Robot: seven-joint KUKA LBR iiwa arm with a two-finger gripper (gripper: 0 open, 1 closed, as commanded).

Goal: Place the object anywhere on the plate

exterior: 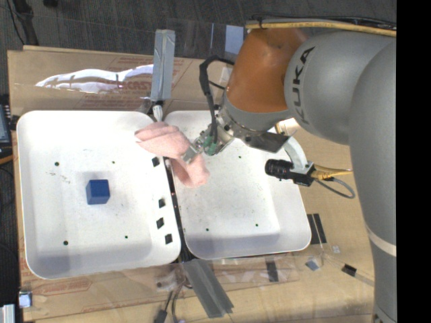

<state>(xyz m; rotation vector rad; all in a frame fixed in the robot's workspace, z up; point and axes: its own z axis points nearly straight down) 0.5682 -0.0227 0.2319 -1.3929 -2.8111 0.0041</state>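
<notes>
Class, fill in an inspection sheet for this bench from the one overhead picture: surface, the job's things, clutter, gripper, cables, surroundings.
Surface: two white bins side by side, left bin, right bin, on a cardboard-covered bench.
Job's things: pink cloth hanging over the divide between the bins; no plate seen.
Clutter: blue cube in the left bin.
Gripper: gripper at the cloth's right edge; grip unclear.
Cables: black cable beside the wrist; yellow-ended lead at right.
Surroundings: dark floor beyond the bench.

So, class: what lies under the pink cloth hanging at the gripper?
Under the pink cloth you see the seam between the left bin and right bin. Whatever sits directly beneath its folds is covered.
</notes>
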